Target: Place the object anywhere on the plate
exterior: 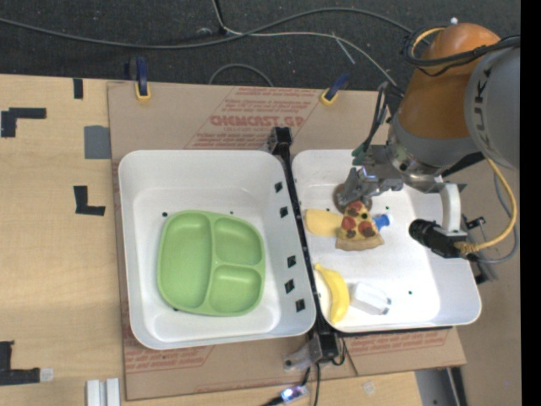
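Observation:
A green divided plate lies in the left bin. In the right bin a pizza slice rests near the middle, with a small blue piece at its right edge. My gripper hangs just above the top of the pizza slice, under the grey arm with its orange band. The gripper's lower end hides part of the slice's tip.
A pale yellow lemon-like piece lies left of the pizza slice. A banana and a white block sit near the right bin's front edge. A black divider runs between the bins. Cables cross the dark floor behind.

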